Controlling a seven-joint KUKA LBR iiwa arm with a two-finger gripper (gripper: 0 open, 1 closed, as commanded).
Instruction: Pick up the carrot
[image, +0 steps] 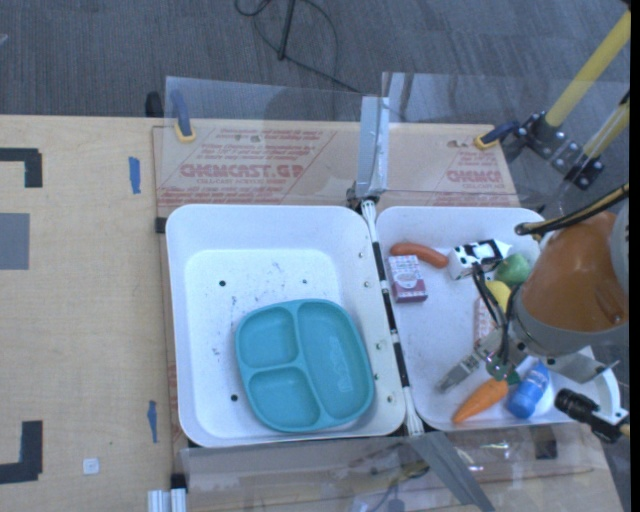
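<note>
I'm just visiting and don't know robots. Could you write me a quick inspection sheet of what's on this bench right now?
Surface: wooden bench bearing left white bin and right white bin.
Job's things: orange carrot lying near the right bin's front edge.
Clutter: teal divided plate in left bin; small red box, orange sausage-shaped toy, blue object, green object in right bin.
Grippers: metal gripper just above the carrot's tip.
Cables: black cables on the floor.
Surroundings: grey carpet.

A single fixed camera looked down at a slant on the bench, far enough back to frame both white bins: the left bin (190, 300) and the right bin (430, 370) (the arm (570, 280) entered from the right).
</note>
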